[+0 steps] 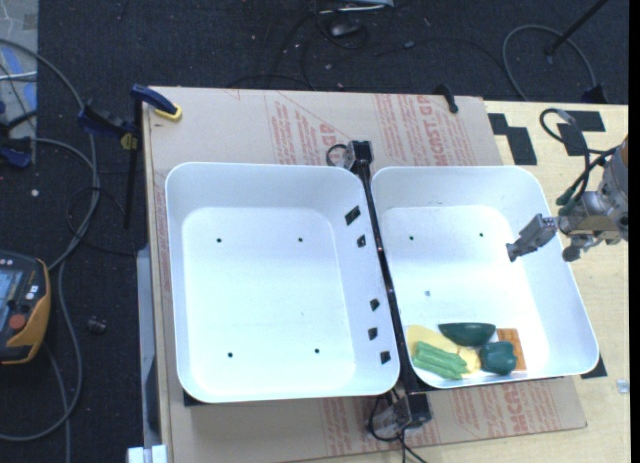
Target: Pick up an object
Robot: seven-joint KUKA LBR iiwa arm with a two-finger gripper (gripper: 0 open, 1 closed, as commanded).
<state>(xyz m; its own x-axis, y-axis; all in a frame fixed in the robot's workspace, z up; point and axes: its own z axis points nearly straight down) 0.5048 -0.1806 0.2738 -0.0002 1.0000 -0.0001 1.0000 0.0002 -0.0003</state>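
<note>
A ridged light-green piece [439,360], dark-green dome [467,332], teal lump [498,357] and orange card [511,339] cluster in the right bin's [470,201] near corner — the gripper [548,236] hovers well apart at its right rim, jaws spread, grasping nothing.

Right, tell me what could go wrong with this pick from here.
1. The objects are bunched in the right bin's near corner: dark green piece, teal piece, light green ridged piece, yellow piece. The gripper may catch two, or none.
2. They lie close to the bin wall, so a descent could strike the rim.
</note>
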